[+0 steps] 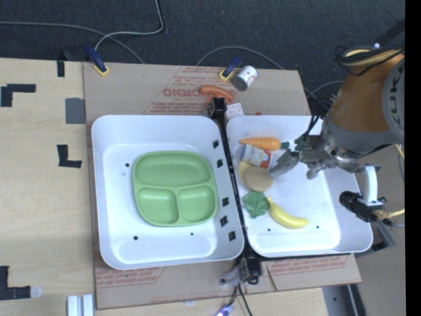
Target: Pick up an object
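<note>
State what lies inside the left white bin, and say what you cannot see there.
The left white bin holds a green divided plate with three compartments, lying flat on the bin's floor. The plate covers the floor beneath it, so anything under it cannot be seen.

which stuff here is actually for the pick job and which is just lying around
For the job: gripper; carrot, banana, green leafy toy, round tan piece, all in the right bin.

Just lying about: green divided plate in the left bin; clamps; cable.

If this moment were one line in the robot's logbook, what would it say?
arm: over right bin | gripper: beside carrot, holding nothing | also there: banana, green toy | left bin: green tray
</note>
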### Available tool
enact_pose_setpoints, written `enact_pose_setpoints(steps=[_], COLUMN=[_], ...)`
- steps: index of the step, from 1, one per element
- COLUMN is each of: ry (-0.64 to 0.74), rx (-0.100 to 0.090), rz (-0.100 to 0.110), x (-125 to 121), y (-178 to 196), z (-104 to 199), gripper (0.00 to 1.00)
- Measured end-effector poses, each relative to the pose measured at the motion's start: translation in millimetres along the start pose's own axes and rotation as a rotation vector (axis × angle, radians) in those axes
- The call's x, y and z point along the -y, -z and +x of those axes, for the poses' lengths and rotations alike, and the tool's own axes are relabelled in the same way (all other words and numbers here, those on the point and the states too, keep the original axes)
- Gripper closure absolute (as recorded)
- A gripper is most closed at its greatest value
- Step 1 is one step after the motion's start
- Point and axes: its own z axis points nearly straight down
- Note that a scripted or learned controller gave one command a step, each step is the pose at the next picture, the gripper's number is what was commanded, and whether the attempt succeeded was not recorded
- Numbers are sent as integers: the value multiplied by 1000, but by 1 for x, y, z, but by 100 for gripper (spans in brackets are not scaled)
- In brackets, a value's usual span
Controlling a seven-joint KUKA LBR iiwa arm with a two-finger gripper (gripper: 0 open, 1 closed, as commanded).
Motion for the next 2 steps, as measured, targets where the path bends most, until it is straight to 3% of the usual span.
enact_pose_setpoints(steps=[1, 2], ry=[-1, -3], rx=[0, 6], rz=[-3, -10], x=[27, 51], y=[-128, -127], z=[-22, 11], gripper=[0, 0])
